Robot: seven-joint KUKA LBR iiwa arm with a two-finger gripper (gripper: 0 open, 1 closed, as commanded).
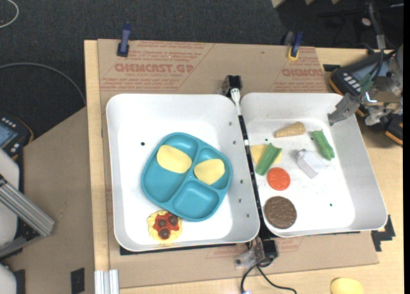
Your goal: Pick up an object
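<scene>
- The end effector (343,111) hangs over the far right rim of the right bin (359,158); whether it is open or closed cannot be told, and nothing shows in its grip.
- Small food pieces lie in the right bin: a tan wedge (289,130), a green pod (323,145), a grey-white block (306,163), a red disc (278,178) and a brown round patty (280,212).
- In the left bin (128,158), a blue divided plate (186,176) holds two yellow pieces.
</scene>
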